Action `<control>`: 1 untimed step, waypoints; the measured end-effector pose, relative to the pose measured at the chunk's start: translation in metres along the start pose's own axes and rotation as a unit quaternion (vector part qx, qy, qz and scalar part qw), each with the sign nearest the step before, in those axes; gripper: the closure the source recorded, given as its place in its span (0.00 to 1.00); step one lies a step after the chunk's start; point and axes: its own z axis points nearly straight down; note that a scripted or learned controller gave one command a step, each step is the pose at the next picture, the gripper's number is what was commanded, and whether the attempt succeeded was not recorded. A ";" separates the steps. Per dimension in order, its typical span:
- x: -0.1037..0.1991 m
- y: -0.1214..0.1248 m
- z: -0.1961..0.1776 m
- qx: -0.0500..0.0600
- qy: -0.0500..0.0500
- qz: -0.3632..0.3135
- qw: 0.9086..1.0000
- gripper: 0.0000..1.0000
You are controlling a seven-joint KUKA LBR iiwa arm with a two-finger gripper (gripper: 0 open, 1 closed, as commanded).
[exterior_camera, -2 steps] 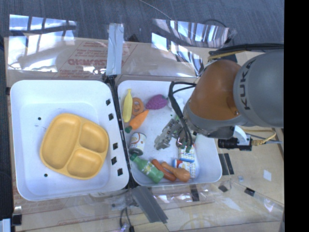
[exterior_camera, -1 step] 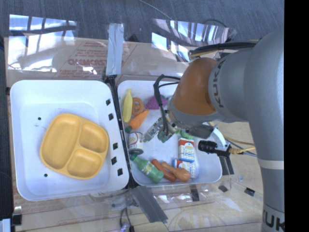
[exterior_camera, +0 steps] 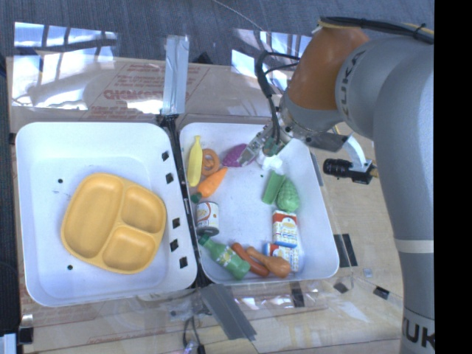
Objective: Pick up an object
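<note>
My gripper hangs over the back of the right bin, below the grey wrist and orange band. Just to its left lies a purple eggplant, very close to the gripper tip; I cannot tell whether they touch. In front of the gripper lie a green cucumber and a leafy green vegetable. A yellow banana, an orange ring and a carrot lie along the bin's left side.
Further forward in the right bin are a small can, a white-and-red bottle, a green bottle and sausages. The left bin holds a yellow divided plate.
</note>
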 end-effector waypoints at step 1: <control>0.001 0.000 0.002 0.001 0.002 -0.001 1.000 0.00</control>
